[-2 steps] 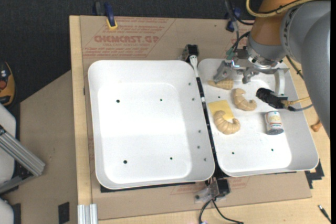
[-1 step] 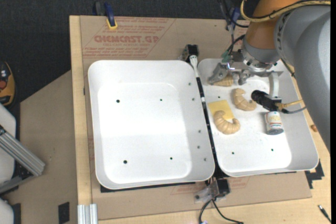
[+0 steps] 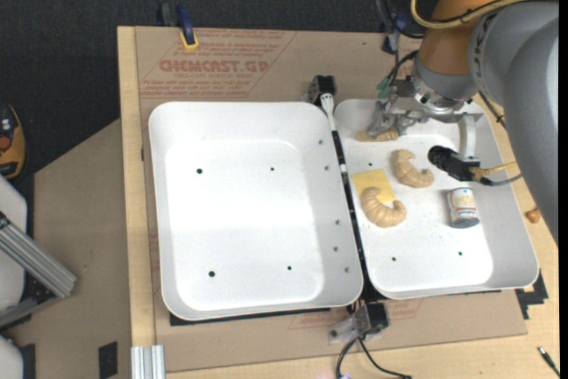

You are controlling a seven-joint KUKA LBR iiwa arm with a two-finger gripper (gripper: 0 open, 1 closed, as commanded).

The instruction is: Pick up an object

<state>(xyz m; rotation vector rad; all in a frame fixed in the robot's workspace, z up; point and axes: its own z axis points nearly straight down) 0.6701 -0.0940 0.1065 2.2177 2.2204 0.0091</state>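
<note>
Two croissants [image 3: 398,188], a yellow block [image 3: 372,182] and a small can [image 3: 461,207] lie in the right bin [image 3: 497,271]. At its far corner the gripper [image 3: 388,124] hangs over a tan piece [image 3: 382,135], grip unreadable. Brown board [image 3: 133,84] underlies both bins.

Two white bins, the left one [image 3: 240,209] and the right one [image 3: 470,266], look like smooth, slightly glossy moulded plastic. They rest on a matt brown cardboard sheet [image 3: 213,62] printed with red lettering. Just below the gripper [image 3: 390,122], two croissants [image 3: 383,209] look matt and ridged. A small can [image 3: 461,207] has a shiny metal top.
</note>
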